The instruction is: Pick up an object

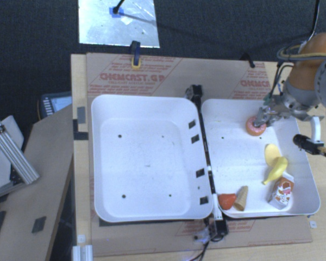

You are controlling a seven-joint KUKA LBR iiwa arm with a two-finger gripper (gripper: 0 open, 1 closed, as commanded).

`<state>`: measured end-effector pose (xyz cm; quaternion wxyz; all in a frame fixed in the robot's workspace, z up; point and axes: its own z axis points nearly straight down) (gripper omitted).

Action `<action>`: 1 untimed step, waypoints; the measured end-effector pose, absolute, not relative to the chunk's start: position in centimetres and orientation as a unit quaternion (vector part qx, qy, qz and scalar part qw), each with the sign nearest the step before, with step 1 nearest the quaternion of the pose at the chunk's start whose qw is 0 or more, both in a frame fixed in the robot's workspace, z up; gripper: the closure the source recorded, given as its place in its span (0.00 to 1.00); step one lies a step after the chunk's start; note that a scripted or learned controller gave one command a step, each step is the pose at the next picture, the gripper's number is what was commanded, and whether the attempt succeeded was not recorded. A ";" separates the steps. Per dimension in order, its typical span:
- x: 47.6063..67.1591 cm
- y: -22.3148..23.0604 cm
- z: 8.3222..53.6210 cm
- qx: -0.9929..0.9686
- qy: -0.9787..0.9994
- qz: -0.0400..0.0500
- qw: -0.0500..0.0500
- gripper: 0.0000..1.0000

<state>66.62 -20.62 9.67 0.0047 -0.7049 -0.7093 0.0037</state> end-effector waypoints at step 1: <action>61.5 -20.7 18.4 -0.707 -0.707 -0.001 -0.002 1.00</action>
